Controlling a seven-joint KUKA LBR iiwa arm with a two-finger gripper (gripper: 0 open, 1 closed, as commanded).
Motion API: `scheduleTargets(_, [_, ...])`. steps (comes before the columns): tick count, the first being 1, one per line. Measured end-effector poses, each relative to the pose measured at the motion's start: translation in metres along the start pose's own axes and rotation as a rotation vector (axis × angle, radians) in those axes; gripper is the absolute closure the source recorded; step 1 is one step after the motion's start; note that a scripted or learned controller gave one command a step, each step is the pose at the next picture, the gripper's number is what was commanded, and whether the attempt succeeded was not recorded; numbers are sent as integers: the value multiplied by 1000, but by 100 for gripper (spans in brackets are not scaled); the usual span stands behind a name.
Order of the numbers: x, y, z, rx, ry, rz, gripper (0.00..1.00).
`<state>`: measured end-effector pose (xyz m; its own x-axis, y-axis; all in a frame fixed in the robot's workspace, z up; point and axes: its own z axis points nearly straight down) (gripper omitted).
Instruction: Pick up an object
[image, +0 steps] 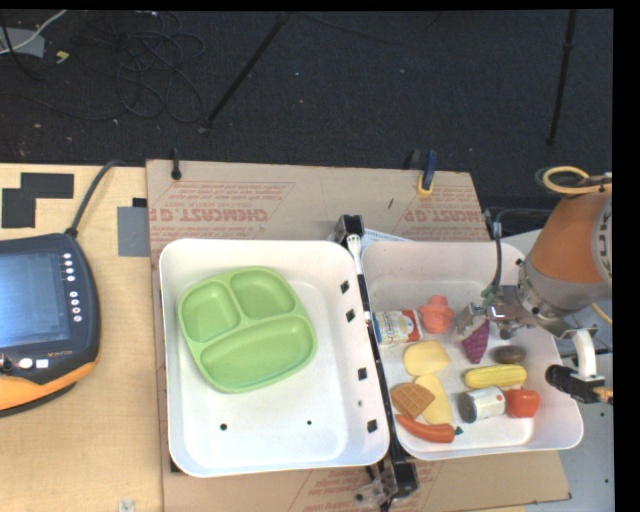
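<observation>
Purple plastic sits right at our gripper (487, 318): a small eggplant-like toy (476, 341) lies just below the metal tips, and we cannot tell whether the tips are apart or together, nor whether they touch it. We judge the pick not yet done, since nothing is seen lifted clear of the right bin (560, 435); closing on a piece and raising it are left. The other toys lie near the jaws in the same bin: a peach-coloured rounded piece (436, 314) just to their left, a small labelled carton (396, 327) further left, a dark brown lump (510, 354) just below and right, a glossy yellow corn cob (494, 376) below, a pale yellow wedge (427, 357) below and left, a ridged brown waffle (411, 399), a smooth red chilli (426, 430), a short grey can (482, 404) and a red tomato-like piece (522, 403). Well apart to the left, the other bin (200, 440) holds a matte green divided plate (248, 327) with three compartments.
</observation>
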<state>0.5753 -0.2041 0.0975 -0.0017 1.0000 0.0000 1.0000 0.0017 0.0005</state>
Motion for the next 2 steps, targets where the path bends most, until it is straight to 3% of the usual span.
scheduleTargets(1, [18, -43, 8, -3, -1, 6, 0])
scheduleTargets(2, [93, -2, 9, -1, 2, -4, 0])
